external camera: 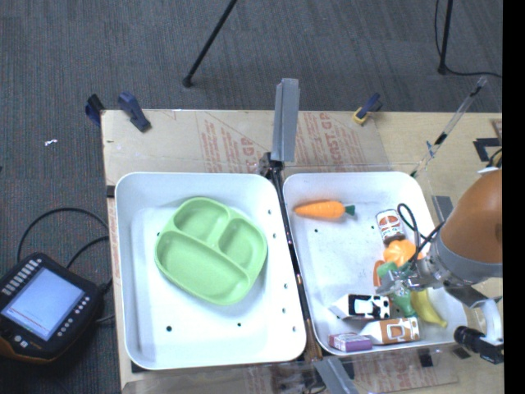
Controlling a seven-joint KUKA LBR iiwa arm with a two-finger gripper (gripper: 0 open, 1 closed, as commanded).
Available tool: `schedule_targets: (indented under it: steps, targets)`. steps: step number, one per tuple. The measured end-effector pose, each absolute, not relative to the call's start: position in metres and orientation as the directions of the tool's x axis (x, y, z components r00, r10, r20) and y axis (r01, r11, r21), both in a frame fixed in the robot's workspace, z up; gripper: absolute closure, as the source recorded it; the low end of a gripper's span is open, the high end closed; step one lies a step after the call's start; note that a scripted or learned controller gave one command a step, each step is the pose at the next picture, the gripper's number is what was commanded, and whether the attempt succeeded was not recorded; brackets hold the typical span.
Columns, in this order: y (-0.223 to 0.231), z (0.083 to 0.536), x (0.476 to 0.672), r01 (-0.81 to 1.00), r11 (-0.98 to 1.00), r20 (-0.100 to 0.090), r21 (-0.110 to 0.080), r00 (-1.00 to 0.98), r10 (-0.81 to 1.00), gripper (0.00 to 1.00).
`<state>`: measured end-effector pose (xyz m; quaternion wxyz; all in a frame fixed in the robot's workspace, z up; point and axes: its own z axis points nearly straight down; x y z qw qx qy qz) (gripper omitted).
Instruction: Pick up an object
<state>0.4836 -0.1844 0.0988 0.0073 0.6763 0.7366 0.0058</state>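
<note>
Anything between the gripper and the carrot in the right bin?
Nothing visible. The gripper hangs over the cluttered lower right corner; the carrot lies alone near the right bin's top, with bare floor between.

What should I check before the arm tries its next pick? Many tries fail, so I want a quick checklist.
1. Gripper over the right bin: ok.
2. Object seen between its fingers: cannot tell.
3. Target isolated: not ok; orange, banana and carton crowd together.
4. Easier target available: ok; carrot lies alone.
5. Left bin's green plate clear of the arm: ok.
</note>
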Motion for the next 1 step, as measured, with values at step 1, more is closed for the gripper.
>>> schedule_targets:
  steps: [1]
  targets:
    - [-0.1182,0.2036,0.5312,0.989,0.148,0.002,-0.005,-0.147,0.989,1.0]
